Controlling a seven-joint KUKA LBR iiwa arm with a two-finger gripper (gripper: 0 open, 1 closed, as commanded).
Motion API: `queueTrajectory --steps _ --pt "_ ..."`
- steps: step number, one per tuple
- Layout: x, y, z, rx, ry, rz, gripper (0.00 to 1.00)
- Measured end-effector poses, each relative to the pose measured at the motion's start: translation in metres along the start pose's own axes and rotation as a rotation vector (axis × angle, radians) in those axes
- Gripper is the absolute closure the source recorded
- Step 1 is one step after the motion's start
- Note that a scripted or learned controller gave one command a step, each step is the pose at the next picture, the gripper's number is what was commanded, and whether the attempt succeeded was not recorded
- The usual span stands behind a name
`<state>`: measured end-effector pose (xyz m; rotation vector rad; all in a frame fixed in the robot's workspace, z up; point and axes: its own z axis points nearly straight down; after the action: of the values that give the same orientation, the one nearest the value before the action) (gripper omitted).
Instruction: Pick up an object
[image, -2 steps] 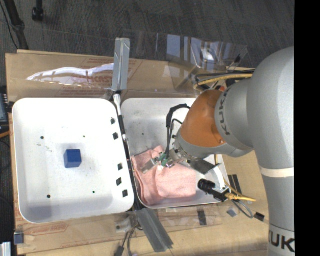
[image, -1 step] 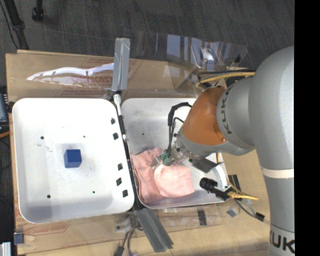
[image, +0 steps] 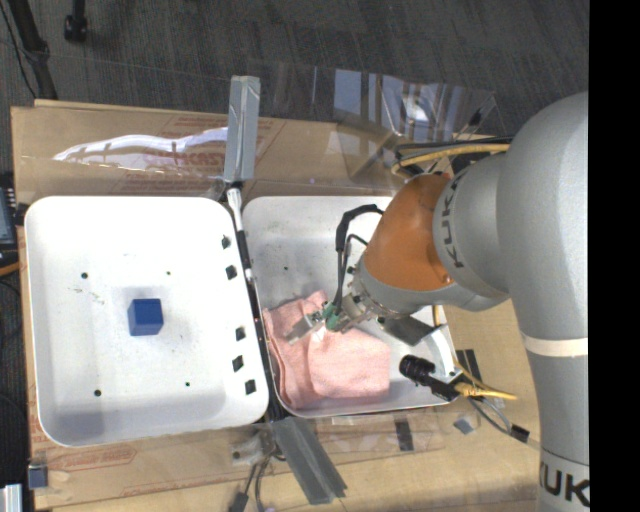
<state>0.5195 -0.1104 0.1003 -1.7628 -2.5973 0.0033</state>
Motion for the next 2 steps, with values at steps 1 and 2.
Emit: queueTrajectory --steps 1,2 --pt "-0.0074 0.0455 0.0094 0.0 0.001 0.083 0.0" --pt "-0.0067 0.0456 0.0006 0.003 0.003 0.077 1.0"
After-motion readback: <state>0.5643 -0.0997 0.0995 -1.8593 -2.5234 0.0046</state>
